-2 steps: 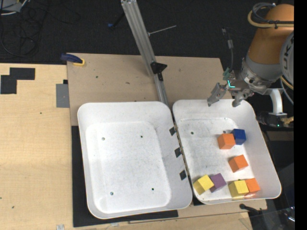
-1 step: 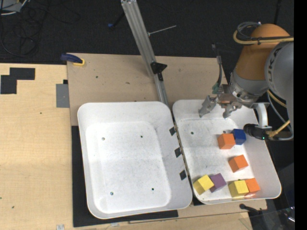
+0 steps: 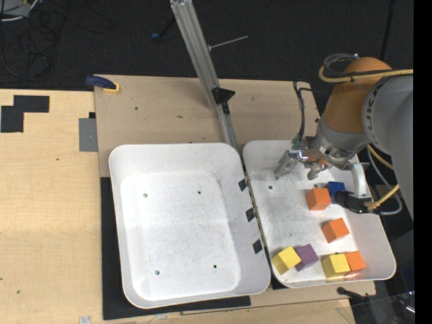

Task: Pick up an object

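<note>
Several small blocks lie in the right bin (image 3: pixel 270 155). An orange block (image 3: pixel 318 198) and a blue block (image 3: pixel 335 188) sit just right of the gripper. Another orange block (image 3: pixel 335 229) lies nearer the front. Along the front edge sit a yellow block (image 3: pixel 287 258), a purple block (image 3: pixel 306 254), a second yellow block (image 3: pixel 335 265) and an orange block (image 3: pixel 354 260). My gripper (image 3: pixel 299 169) hangs over the back part of the right bin, open, with nothing between its fingers. It is up and left of the nearest orange block, apart from it.
The left bin (image 3: pixel 135 155) lies beside the right one, with black clips (image 3: pixel 250 213) along the shared rim. A slanted aluminium rail (image 3: pixel 202 59) rises behind the bins. The orange-banded arm (image 3: pixel 351 100) covers the right bin's back right corner.
</note>
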Controlling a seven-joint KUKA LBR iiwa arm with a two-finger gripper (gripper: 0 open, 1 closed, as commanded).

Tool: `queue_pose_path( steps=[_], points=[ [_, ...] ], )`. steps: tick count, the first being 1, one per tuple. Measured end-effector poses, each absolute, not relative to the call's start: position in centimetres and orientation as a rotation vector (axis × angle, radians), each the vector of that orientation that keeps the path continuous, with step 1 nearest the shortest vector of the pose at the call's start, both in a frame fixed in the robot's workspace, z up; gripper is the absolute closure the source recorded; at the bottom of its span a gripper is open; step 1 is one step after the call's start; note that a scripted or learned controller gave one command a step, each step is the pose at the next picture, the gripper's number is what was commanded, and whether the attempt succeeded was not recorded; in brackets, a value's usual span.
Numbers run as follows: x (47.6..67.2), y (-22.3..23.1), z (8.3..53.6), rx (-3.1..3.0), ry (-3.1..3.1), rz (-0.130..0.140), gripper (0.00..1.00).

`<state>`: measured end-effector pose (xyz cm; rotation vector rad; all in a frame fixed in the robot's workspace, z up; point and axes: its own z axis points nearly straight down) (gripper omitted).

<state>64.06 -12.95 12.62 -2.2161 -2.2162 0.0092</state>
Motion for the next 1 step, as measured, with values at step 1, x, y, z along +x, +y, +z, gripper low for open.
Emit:
queue_pose_path(
  steps=[1],
  points=[
    [64.09, -12.84, 9.00, -2.222, -2.219, 0.002, 0.00]
  ],
)
